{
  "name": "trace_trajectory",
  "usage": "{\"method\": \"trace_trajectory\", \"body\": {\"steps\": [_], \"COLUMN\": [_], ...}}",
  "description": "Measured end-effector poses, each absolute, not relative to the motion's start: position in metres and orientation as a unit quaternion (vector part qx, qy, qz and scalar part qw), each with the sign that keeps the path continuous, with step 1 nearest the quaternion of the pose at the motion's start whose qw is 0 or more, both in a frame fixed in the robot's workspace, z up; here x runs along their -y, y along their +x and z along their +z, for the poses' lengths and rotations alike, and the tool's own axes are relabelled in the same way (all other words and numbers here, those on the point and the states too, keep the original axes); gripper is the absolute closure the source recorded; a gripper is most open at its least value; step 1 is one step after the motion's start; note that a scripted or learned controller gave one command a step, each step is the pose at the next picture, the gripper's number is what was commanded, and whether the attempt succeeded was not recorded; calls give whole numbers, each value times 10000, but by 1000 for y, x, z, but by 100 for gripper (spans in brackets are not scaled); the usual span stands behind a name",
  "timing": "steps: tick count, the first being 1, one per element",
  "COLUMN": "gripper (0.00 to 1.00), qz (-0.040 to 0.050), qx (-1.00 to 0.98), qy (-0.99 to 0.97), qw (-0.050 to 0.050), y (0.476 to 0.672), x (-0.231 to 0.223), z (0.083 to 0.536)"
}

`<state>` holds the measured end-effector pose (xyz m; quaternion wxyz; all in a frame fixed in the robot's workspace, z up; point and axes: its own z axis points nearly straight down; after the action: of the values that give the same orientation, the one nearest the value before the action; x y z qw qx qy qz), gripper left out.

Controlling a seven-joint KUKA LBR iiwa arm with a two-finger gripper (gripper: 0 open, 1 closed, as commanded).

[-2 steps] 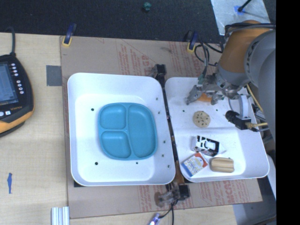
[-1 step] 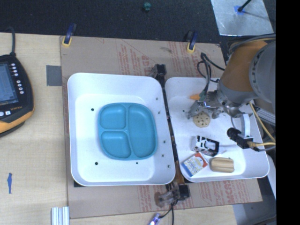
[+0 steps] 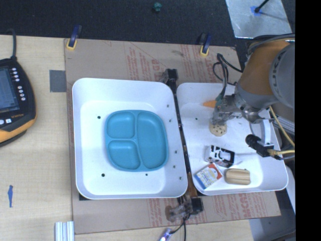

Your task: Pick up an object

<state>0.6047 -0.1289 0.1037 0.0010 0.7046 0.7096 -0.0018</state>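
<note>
In the right bin (image 3: 281, 182), toward its far edge, the gripper (image 3: 219, 120) hangs over a round speckled cookie (image 3: 217, 129), finger state impossible to tell; the cookie looks light, stiff and probably crumbly, best pinched gently across its rim

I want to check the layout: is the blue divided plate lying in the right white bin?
No, the blue divided plate lies in the left white bin, apart from the small items in the right white bin.
</note>
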Motion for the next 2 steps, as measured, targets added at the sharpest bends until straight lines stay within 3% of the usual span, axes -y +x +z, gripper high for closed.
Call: {"method": "trace_trajectory", "body": {"steps": [1,2], "gripper": [0,0], "qz": [-21,-11], "qx": [-7097,-7085], "qy": [7045,7057], "qw": [10,-8], "y": [605,648], "x": [129,120], "z": [104,92]}}
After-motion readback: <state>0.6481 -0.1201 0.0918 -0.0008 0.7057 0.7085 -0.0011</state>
